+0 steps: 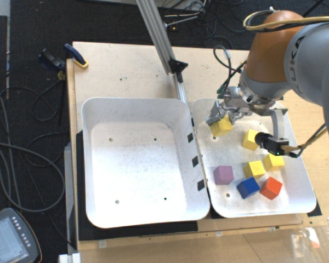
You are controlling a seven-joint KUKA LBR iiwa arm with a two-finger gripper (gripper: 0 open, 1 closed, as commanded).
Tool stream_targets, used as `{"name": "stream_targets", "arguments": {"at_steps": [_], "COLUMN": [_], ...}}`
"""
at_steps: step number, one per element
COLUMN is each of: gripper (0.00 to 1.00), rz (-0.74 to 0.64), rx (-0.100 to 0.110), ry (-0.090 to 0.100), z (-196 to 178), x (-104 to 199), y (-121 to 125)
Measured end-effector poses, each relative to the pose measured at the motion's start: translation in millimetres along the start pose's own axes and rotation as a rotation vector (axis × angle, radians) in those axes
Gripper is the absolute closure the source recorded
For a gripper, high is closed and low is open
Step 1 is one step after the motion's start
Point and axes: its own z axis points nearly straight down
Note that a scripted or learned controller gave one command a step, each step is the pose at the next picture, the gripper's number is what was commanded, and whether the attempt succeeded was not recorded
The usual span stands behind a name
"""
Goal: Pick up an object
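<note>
Nearest the camera, an orange block (271,188) and a blue block (248,187) are sitting at the near edge of the right bin (296,201), with a purple block (223,175) just to their left and a small yellow block (256,169) just behind them. A green block (273,161) and another yellow block (251,139) are lying farther back, toward the right.

At the far left corner of that bin, the gripper (221,120) is standing over a yellow cube (221,126), and the cube appears to be sitting between the fingertips, so the claw is looking clamped on it, though the hold is only partly visible. Whether the cube is lifting clear of the floor or resting on it is hard to tell.

Risks from here: the fingers seem to be catching the cube near its top edge and at a tilt, so it could be twisting out and dropping as the arm rises. The bin's wall and the divider beside the left bin (137,158) are close, so a sideways drift could be knocking the cube loose. A dropped cube might be bouncing among the other blocks.
</note>
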Motion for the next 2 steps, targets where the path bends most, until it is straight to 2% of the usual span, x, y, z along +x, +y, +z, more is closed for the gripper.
{"name": "stream_targets", "arguments": {"at_steps": [1,2], "gripper": [1.00,1.00], "rz": [-0.001,0.000], "rx": [0.000,0.001], "ry": [0.001,0.000], "z": [-8,-8], "x": [59,110], "y": [-23,-58]}}
